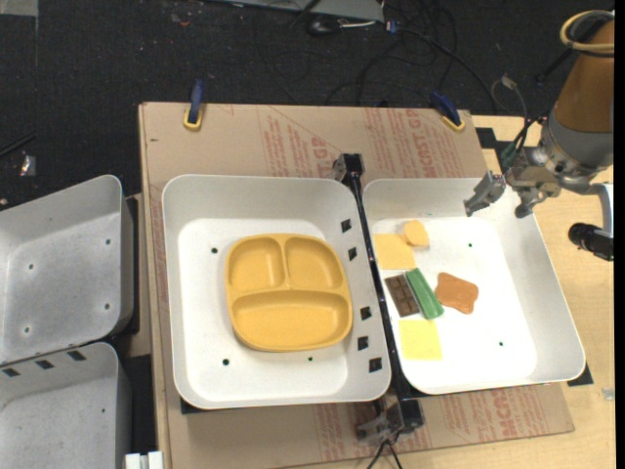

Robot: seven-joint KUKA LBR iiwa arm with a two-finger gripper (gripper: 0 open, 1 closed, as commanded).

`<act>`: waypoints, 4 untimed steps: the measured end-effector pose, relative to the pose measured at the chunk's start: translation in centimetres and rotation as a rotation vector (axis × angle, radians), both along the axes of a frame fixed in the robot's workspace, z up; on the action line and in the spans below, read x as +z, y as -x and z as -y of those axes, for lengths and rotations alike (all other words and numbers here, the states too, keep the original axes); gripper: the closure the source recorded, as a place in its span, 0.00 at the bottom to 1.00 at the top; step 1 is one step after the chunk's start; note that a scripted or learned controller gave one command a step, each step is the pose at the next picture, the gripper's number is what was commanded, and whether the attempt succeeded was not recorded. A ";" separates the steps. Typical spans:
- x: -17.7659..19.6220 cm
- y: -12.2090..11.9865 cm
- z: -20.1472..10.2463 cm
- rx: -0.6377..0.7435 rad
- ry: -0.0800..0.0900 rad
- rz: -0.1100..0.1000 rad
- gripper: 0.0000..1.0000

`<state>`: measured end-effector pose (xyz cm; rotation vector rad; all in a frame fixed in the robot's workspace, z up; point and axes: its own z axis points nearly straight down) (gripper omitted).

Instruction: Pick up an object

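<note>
In the right bin (508, 360) lie several small items: a pale orange piece (416, 233), an orange-yellow flat square (393, 252), a brown bar (400, 295), a green stick (424, 293), a brown-orange lump (457, 292) and a yellow square (420, 340). My gripper (506, 194) hangs over the bin's far right corner, well above and to the right of these items. Its two fingers stand apart, open, with nothing between them.
The left bin (195, 360) holds a yellow divided plate (289, 292). Black clips run along the seam between the bins. Grey metal lids (59, 252) lie off the bench at the left. Cardboard (293, 135) lies under both bins.
</note>
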<state>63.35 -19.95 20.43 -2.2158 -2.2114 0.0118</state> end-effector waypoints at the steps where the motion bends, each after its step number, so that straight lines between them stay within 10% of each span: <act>1: 0.9 -0.3 -0.1 0.003 0.003 0.014 0.00; 4: -11.2 0.8 0.6 0.002 0.003 0.013 0.00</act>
